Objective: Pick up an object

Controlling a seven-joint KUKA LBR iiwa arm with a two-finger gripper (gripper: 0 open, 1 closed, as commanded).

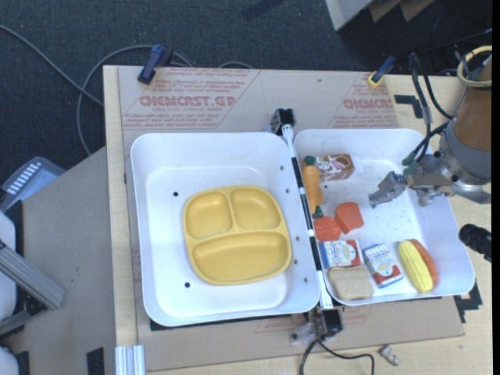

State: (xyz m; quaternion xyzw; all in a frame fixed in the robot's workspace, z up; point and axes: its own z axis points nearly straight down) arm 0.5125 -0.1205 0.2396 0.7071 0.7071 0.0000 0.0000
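The dark carpeted floor [156, 14] surrounds my bench [234, 92], a pale board printed with red lettering that reaches from the far edge to the near edge and carries two shallow white bins side by side. The left bin [156, 162] holds a yellow divided plate [234, 234] near its middle, with bare white floor all around it out to the rim. The right bin [445, 225] sits toward the bench's right edge, and its things crowd the left wall and the near corners: a carrot [312, 186] along the left wall, a wrapped snack [337, 165] beside it toward the far edge, two red blocks [349, 216], two small cartons [342, 252], a slice of bread [350, 284] in the near left corner, and a hot dog [418, 265] toward the near right corner. My arm [469, 131] comes over the bench's right edge, and my tool [388, 188] hangs over the open middle of the right bin, clear of the things; whether it is apart or together I cannot tell.
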